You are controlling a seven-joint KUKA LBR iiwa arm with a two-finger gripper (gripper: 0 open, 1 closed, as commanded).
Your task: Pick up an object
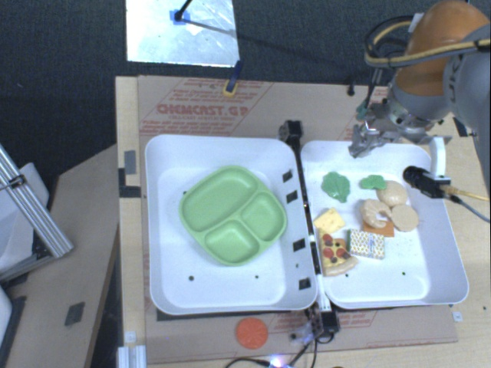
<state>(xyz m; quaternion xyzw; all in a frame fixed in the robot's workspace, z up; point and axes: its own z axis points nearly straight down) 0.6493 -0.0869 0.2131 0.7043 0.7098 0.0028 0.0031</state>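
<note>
My gripper [360,147] hangs over the far edge of the right bin [441,278], above and to the right of a dark green leaf piece [335,185]. Nothing shows between its fingers. A smaller green piece [373,182] lies further right. Beyond it sit a pale round bun [393,194], a doughnut [376,211] and a tan round piece [404,218]. Nearer the front lie a yellow cheese wedge [330,221], a pizza slice [337,254] and a small patterned packet [367,244].
A green divided plate [232,215] rests in the left bin [165,282]. A black divider with clips [301,213] runs between the bins. An orange disc [252,332] lies on the cardboard in front. A black cylinder [418,178] sticks out from the arm over the right bin.
</note>
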